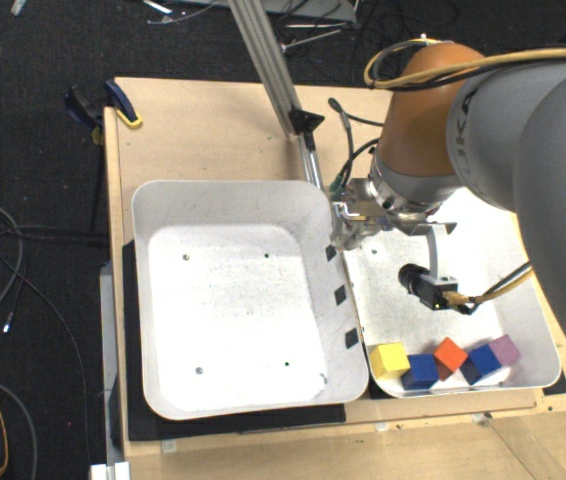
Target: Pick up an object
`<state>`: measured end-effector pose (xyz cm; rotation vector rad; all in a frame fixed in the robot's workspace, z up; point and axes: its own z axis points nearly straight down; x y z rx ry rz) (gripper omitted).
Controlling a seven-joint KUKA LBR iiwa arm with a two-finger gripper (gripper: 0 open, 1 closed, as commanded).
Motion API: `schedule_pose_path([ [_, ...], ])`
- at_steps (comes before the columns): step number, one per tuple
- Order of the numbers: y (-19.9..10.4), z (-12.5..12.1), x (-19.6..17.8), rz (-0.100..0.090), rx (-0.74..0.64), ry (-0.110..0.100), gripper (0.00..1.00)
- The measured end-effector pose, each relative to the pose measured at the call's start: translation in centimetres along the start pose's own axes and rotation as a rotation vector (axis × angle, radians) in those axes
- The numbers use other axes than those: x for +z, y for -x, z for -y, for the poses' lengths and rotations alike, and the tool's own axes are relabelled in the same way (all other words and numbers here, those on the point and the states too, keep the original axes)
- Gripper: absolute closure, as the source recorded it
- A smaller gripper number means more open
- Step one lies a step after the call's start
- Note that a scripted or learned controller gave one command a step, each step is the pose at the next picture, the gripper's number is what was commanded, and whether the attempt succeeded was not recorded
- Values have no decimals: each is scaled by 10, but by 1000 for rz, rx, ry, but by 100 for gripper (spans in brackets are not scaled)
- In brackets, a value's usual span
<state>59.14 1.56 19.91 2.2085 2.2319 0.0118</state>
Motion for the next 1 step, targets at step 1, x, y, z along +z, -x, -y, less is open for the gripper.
schedule_pose_path([
  [1,6,1,4,4,9,-6,0],
])
